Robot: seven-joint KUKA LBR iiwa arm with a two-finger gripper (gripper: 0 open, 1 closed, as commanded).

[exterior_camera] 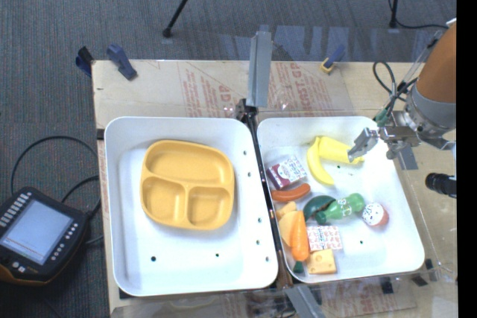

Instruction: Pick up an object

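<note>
I am a grey arm (pixel 436 97) with an orange band, reaching in from the right over a worktop (pixel 186 89) that carries two shallow white bins side by side. My jaws (pixel 363 145) hang over the far part of the right bin (pixel 402 234), and whether they are released or clenched I cannot tell from this angle. They sit at the right end of a yellow banana (pixel 325 157), which lies curved in the far middle of that bin; I cannot tell whether they touch it. Just left of the banana is a small dark red packet (pixel 286 171), and nearer than that a red sausage (pixel 291 193). In the middle of the bin lie a dark green vegetable (pixel 319 206) and, touching its right side, a lighter green bottle (pixel 346 205). To the right of the bottle rests a small red and white ball (pixel 375 215). Along the near left of the bin are an orange carrot (pixel 298 234), a white carton with red print (pixel 324 237) and a yellow cheese wedge (pixel 323 262). The left bin (pixel 127 264) holds a yellow divided tray (pixel 188 184) with three compartments. A handheld control pendant (pixel 36 234) rests on the floor at the far left.
</note>
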